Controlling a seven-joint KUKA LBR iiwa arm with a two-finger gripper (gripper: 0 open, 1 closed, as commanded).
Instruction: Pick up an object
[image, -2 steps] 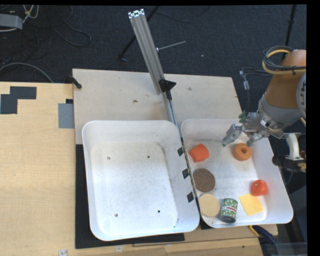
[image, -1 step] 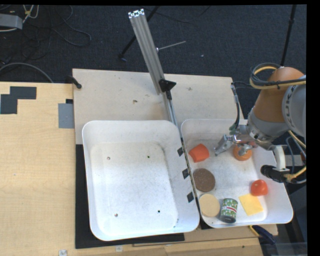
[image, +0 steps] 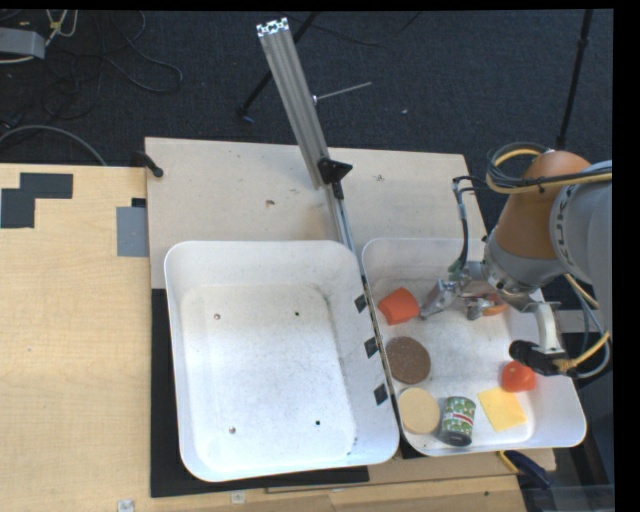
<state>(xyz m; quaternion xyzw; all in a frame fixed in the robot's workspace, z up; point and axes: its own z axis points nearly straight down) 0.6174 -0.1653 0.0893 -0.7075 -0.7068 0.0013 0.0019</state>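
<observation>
Dark carpet with loose cables surrounds a pale wooden bench (image: 80, 330) that carries two shallow white bins side by side, seen from above at a slant. All the loose objects lie in the right bin (image: 560, 428).

An orange block (image: 399, 305) looks like the likeliest thing to pick up. It sits near the right bin's left wall, toward the far end, slightly turned so its edges run at an angle to the wall. It stands apart from its neighbours, with bare bin floor on all sides.

Just to its right, and level with it, is the gripper (image: 440, 297). Its metal fingers point left toward the block, and their tips seem to stop just short of it. They look slightly spread, with nothing between them, though they are small and hard to read. So the block lies directly to the left of the gripper, along the line the fingers already point.

Nearer the camera, a round brown disc (image: 408, 359) lies flat below the block. Below that is a pale tan disc (image: 419, 410), and touching it on the right is a small green can (image: 458, 420) on its side. A yellow block (image: 502, 408) lies beside the can, and a red ball (image: 517, 376) sits above it.

The grey arm (image: 585, 235), with its orange band (image: 530, 215), reaches in from the right. The left bin (image: 190, 262) holds only a few dark specks.
</observation>
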